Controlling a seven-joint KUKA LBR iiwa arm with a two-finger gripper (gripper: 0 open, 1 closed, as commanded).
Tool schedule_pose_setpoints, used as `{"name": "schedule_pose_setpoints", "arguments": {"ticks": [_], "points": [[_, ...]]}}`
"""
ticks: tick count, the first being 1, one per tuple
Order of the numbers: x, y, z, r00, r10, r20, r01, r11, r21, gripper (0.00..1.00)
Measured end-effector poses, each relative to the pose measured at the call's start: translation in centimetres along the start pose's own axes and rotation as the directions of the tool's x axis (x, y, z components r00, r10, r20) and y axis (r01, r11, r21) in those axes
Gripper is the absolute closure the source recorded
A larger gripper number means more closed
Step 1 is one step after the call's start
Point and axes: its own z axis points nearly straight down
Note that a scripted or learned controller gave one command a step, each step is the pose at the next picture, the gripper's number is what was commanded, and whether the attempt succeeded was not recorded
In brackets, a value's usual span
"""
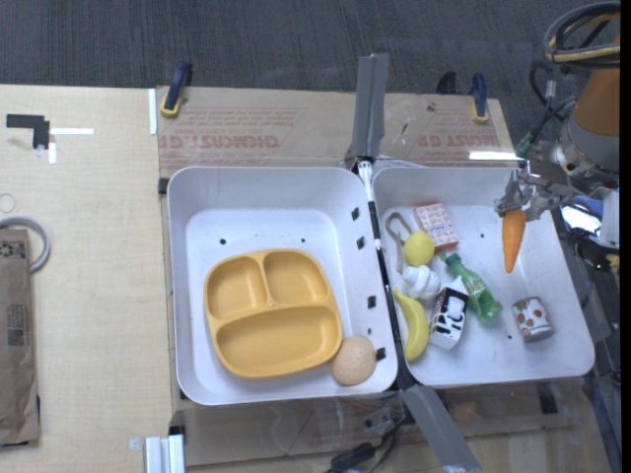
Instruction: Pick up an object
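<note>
My gripper point(519, 203) hangs over the right bin's point(567, 363) far right part. Its fingers are shut on the thick top end of an orange carrot point(512, 242), which points down toward the bin floor. Further left in the same bin lie a lemon point(418, 248), a banana point(414, 327), a green bottle point(474, 287), a small white figure point(422, 282), a black-and-white carton point(451, 317), a red-and-white box point(435, 223) and a spotted can point(532, 318).
The left bin point(187, 264) holds a yellow divided plate point(272, 311) and a tan ball point(353, 360) at its front right corner. A grey divider bar point(371, 106) rises between the bins. Cables and the arm point(592, 116) crowd the right edge.
</note>
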Motion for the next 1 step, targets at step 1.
{"name": "schedule_pose_setpoints", "arguments": {"ticks": [1], "points": [[1.29,1.31,-4.88,0.997,0.071,0.0,-0.071,0.997,0.0,1.0]]}}
